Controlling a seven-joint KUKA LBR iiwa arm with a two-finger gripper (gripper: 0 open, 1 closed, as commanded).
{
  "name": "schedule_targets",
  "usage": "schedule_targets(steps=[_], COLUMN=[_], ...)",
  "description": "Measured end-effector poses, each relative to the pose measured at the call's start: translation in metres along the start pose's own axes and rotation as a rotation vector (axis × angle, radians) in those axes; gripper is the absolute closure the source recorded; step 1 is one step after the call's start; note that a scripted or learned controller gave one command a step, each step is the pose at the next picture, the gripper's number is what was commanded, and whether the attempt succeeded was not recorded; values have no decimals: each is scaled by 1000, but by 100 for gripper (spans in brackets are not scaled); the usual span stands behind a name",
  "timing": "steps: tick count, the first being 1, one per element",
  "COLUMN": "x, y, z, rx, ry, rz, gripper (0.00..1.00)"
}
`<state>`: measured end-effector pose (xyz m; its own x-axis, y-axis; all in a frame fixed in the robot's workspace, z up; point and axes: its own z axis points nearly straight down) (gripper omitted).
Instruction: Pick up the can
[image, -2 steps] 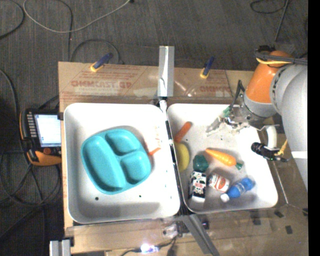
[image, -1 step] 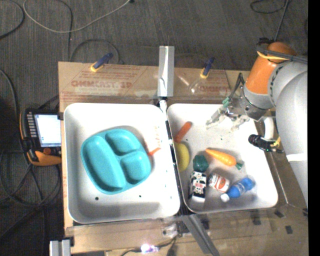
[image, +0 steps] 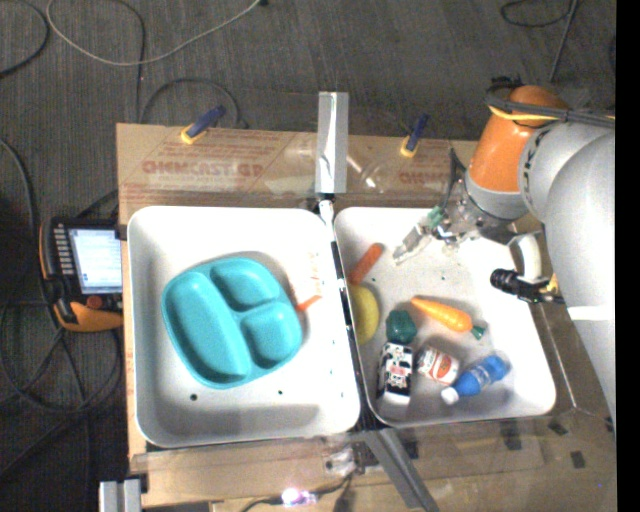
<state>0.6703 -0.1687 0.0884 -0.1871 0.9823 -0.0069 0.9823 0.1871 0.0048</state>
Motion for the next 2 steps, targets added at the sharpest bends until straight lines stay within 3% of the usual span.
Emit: schedule_targets(steps=[1,2], x=[27,14], y=[-83,-104], z=[-2,-99], rx=[-3,6], ry=[1,6], rz=[79,123], gripper=[0,0])
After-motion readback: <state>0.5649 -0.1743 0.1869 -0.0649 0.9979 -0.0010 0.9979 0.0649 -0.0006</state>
